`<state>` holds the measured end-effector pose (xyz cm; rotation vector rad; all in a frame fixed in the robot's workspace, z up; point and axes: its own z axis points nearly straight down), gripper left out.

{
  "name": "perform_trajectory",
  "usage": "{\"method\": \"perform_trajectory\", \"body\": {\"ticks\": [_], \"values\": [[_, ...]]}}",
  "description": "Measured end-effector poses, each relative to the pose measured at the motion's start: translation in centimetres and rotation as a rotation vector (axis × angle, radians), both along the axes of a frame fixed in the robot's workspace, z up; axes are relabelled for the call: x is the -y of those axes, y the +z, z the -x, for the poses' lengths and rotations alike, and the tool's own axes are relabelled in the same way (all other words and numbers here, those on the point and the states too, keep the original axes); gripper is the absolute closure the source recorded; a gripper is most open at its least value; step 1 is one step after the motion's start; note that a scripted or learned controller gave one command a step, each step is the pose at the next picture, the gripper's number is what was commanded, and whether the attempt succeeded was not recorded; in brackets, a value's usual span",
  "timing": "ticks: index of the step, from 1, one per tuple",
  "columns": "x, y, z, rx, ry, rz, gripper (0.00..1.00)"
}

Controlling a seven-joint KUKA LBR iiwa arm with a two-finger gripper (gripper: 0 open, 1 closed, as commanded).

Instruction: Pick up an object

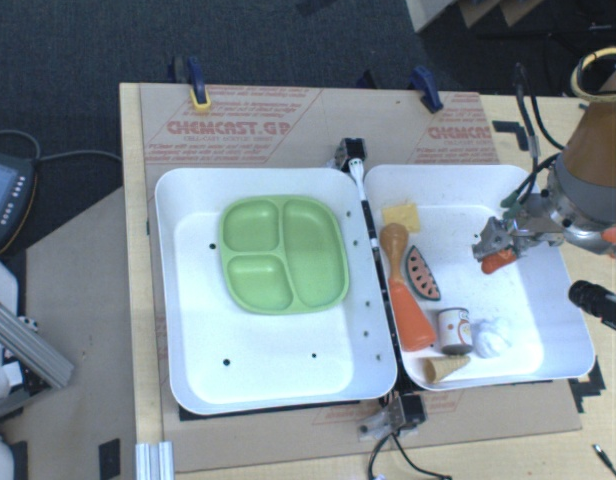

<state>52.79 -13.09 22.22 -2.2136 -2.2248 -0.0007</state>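
My gripper (497,248) hangs over the right side of the right bin (548,358), reaching in from the right. A small red object (499,260) sits between its fingertips, and the fingers are closed on it. Other objects lie in the same bin to the gripper's left. They include a watermelon slice (422,273), a long orange carrot-like piece (412,320) with a brown top (393,240), and a yellow piece (401,215).
Near the right bin's front lie a small can (453,328), a white lump (491,340) and a tan cone (443,368). The left bin (188,348) holds a green divided plate (285,253). A black rail (373,268) divides the bins.
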Motion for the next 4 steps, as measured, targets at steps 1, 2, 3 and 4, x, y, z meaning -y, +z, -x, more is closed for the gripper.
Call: {"method": "perform_trajectory", "body": {"ticks": [1,2,3,4], "values": [[-5.0,1.2,1.2,0.0,-0.001,0.0,1.0],[-9.5,1.2,2.4,-0.001,-0.001,0.001,1.0],[-9.4,1.2,2.6,0.0,-0.005,0.001,1.0],[-9.9,0.7,2.2,-0.001,-0.004,0.002,1.0]]}}
